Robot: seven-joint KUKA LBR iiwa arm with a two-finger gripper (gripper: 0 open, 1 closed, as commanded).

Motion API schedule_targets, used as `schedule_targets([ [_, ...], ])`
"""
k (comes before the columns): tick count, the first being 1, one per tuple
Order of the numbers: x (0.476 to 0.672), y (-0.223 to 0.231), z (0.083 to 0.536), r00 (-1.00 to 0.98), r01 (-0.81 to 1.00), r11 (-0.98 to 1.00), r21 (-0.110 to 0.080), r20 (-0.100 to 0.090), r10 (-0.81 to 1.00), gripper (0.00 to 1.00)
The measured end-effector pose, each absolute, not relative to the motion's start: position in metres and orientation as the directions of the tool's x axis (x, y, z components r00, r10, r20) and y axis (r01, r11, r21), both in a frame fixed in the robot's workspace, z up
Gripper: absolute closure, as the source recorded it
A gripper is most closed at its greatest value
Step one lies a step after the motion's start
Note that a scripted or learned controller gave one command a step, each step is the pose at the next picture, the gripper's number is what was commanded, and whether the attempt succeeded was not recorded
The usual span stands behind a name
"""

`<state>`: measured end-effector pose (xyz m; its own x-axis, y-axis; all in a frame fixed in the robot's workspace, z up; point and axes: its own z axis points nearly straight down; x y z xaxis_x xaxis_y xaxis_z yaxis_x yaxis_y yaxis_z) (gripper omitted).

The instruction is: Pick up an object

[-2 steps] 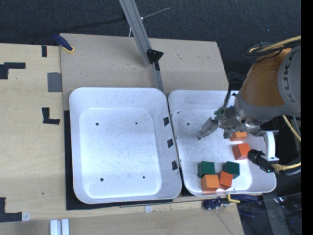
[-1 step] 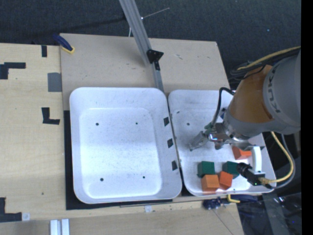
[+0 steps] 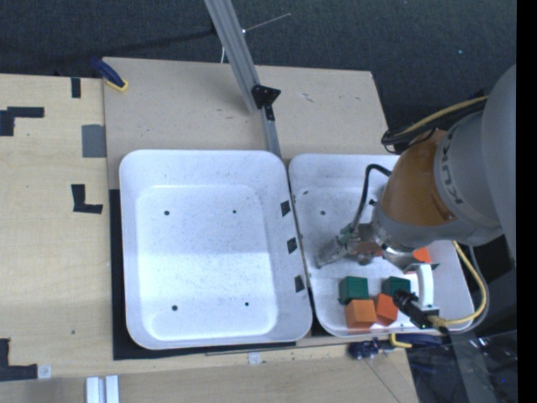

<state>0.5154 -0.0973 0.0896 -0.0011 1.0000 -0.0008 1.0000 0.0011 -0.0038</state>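
Grey metal two-finger gripper (image 3: 334, 250) sits mid right white plastic bin (image 3: 336, 175), fingers spread, nothing btwn them. Green block (image 3: 353, 288), orange cubes (image 3: 362, 312) by bin's near edge. Risk: closing here catches nothing, blocks lie off to the side.

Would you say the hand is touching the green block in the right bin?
Apart: in the camera view, bare white bin floor shows between the hand and the green block below it.
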Motion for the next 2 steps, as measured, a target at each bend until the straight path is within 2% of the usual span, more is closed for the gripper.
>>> schedule_targets([
  [1,0.515,-0.096,0.101,-0.003,1.000,0.003,-0.005,0.002,1.000,1.00],
  [2,0.521,-0.103,0.159,-0.001,1.000,0.001,0.004,-0.001,1.000,1.00],
])
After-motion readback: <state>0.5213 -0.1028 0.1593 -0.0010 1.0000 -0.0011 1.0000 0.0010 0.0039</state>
